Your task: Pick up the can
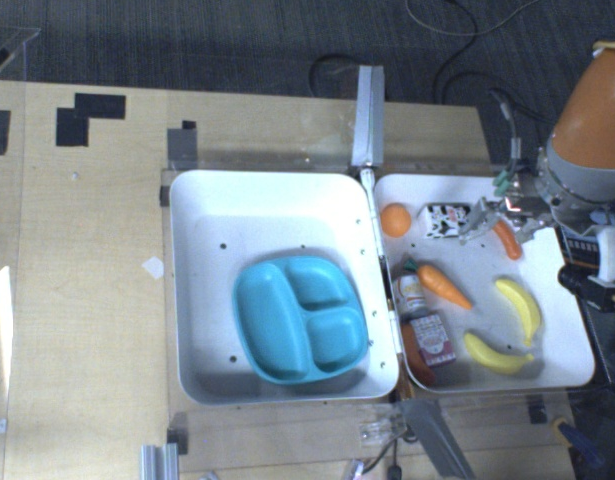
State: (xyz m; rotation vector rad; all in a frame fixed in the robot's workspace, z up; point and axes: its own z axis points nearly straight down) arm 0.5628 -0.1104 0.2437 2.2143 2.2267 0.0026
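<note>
A dark red can [428, 341] with a pale label lies on its side at the front left of the right bin [567, 368], against the wall between the two bins. My gripper [490, 215] hangs over the back of the right bin, beside a black-and-white patterned box [444, 220] and just above a small orange-red carrot [507, 239]. The gripper is well behind the can and to its right, and it holds nothing that I can make out.
The right bin also holds an orange ball [394, 219], a larger carrot [445, 286], a small jar [411, 288] and two bananas [520, 309]. A blue divided plate [299, 318] lies in the left bin [202, 268]. The arm's orange band [592, 108] looms at the right.
</note>
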